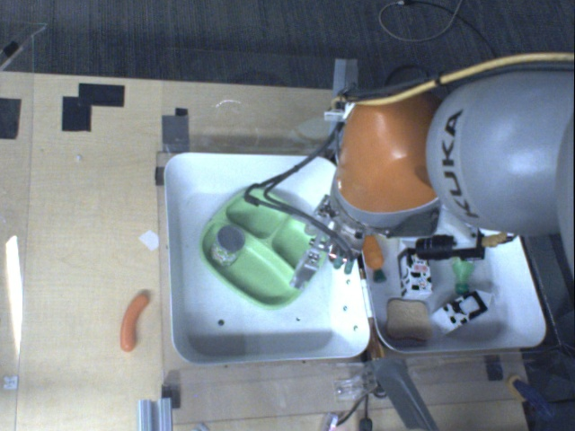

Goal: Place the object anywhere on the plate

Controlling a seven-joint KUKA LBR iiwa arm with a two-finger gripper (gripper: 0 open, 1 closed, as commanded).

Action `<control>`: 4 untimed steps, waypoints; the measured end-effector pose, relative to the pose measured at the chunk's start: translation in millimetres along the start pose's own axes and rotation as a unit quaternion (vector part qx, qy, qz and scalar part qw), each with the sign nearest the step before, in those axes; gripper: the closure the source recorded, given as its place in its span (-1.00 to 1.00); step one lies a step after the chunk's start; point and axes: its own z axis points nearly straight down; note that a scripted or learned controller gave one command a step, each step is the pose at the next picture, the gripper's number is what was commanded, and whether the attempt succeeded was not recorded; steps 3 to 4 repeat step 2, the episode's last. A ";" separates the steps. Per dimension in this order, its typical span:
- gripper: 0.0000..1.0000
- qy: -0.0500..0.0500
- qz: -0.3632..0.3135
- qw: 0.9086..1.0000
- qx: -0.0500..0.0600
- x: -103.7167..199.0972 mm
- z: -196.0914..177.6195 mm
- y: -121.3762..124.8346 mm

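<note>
A green divided plate point(260, 250) lies tilted in the left white bin point(193, 330). A small round grey object point(229, 239) rests in the plate's left compartment. My gripper point(308, 266) hangs low over the plate's right rim, below the orange wrist band point(386, 164). The arm's bulk hides the plate's far right edge and the wall between the bins. Nothing shows at the gripper's tip.
The right bin point(530, 330) holds a small orange piece point(371, 251), a green piece point(461, 275), two black-and-white items point(415, 277) point(463, 310) and a brown block point(409, 320). An orange sausage shape point(135, 320) lies on the bench left of the bins.
</note>
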 end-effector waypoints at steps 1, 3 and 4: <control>-1.00 -0.006 -0.006 1.000 -0.004 -57.3 108.1 106.7; -1.00 0.002 0.140 0.990 0.003 -7.0 15.7 -50.0; -1.00 0.002 0.140 0.990 0.003 -7.0 15.7 -50.0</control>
